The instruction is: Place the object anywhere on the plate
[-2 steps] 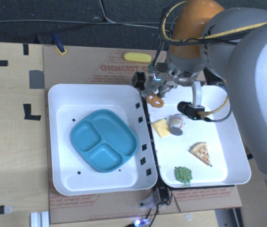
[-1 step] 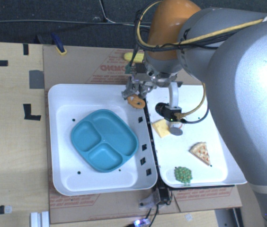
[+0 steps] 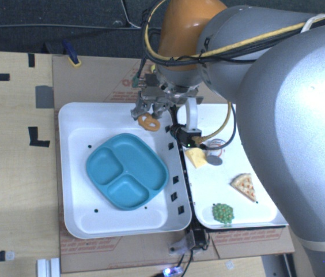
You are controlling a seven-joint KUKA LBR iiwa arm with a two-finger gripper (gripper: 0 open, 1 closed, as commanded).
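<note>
Two white bins are counted, side by side. One blue three-compartment plate is counted in the left bin. One pretzel is seen at the end effector. In the right bin are counted: one cheese wedge, one pizza slice, one broccoli piece.

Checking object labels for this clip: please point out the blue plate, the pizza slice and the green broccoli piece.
blue plate (image 3: 127, 171): camera view, on the divider ridge between its compartments.
pizza slice (image 3: 244, 186): camera view, middle of the wedge.
green broccoli piece (image 3: 223, 213): camera view, centre of the green top.
</note>
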